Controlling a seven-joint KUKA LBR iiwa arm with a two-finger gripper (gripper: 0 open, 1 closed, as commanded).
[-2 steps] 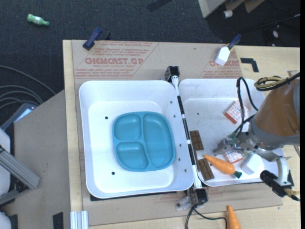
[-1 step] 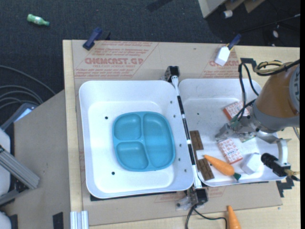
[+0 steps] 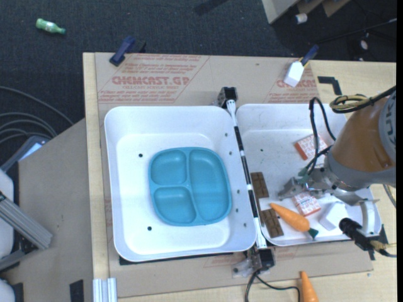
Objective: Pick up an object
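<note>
In the camera view, the grey arm with the orange band reaches in from the right and its hand [image 3: 301, 186] is low inside the right shallow white bin [image 3: 271, 121]. The arm covers much of the hand, so I cannot tell its state, and I see nothing held in it.

The nearest things are a small white and red printed card [image 3: 306, 202], just beside the hand, and a small orange plastic carrot with a green end [image 3: 292, 218], lying near the front wall of this bin. A second printed card [image 3: 308, 146] lies further back. Two brown flat bars [image 3: 265, 205] lie along the left wall.

I judge the carrot the best choice: it looks light, stiff and smooth, so it may slip or roll. The thick middle, taken across its width, seems the safest place. The cards look thin and flat, hard to lift.

The left white bin [image 3: 123, 143] holds a blue divided plastic tray [image 3: 189, 185].
</note>
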